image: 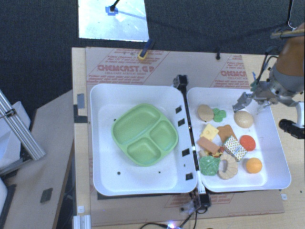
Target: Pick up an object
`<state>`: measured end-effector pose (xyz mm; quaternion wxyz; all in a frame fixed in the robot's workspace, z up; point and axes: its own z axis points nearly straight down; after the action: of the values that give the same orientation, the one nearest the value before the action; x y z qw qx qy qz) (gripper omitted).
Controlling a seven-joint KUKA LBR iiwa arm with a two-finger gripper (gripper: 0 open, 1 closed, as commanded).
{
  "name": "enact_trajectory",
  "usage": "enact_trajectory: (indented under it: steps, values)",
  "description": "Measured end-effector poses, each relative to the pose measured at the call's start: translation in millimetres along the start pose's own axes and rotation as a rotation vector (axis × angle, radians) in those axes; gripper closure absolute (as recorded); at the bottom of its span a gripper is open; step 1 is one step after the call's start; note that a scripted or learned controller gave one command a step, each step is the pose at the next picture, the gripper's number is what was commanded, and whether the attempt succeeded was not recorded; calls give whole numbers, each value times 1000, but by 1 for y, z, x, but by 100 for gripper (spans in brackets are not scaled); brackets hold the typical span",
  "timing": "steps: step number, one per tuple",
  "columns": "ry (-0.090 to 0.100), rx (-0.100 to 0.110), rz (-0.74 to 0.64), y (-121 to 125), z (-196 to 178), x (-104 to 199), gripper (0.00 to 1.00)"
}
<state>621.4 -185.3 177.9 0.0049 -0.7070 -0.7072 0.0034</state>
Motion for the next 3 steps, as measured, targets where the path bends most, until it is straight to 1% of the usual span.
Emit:
enact_trajectory:
  steps: [1, 2, 3]
  values:
    - [-3, -13, -3, 3, -9, 0, 0]
    - [-3, -14, -6, 15, 42, -1, 0]
    - [-5, -26, -5, 19, 72, -1, 0]
